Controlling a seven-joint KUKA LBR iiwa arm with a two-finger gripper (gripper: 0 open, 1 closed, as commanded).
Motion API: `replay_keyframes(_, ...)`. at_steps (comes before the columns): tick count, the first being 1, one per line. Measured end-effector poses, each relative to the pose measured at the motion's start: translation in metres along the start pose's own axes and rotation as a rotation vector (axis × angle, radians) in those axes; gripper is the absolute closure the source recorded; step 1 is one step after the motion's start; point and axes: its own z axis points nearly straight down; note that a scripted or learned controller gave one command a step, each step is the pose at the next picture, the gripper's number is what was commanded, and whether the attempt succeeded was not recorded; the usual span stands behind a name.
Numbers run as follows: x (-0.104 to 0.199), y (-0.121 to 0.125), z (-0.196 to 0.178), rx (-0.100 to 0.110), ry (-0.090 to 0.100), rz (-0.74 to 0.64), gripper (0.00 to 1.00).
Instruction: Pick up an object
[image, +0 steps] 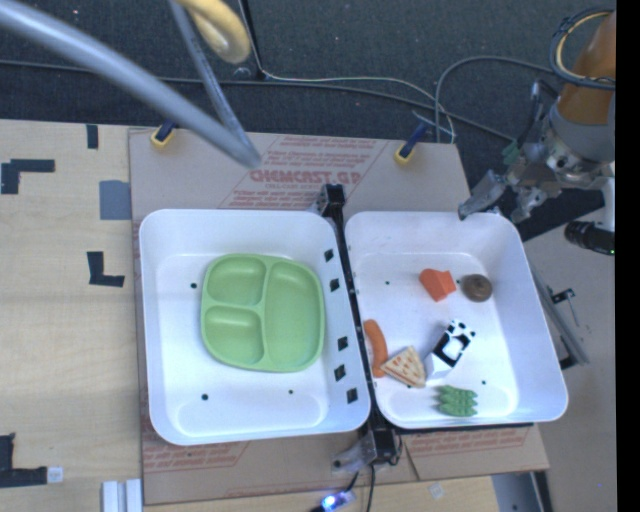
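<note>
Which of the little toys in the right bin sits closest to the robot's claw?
The small brown round piece, beside the orange block at the bin's far side. The gripper hangs above the bin's upper right corner; the carrot, wedge, black-and-white toy and green piece lie farther away.

We are looking at a robotics lab test bench, not a home. Well to the left of the claw, black tape marks dot the bare wooden bench; two white bins sit clamped on a cardboard sheet, and loose cables trail behind over dark flooring.
</note>
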Motion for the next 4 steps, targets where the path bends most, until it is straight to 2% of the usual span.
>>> replay_keyframes(1, 0.001, 0.002, -0.01, -0.014, -0.003, -0.004, 0.0)
replay_keyframes(3, 0.008, 0.003, 0.115, -0.01, -0.004, -0.005, 0.0)
replay_keyframes(4, 0.008, 0.004, 0.155, -0.014, -0.006, -0.006, 0.0)
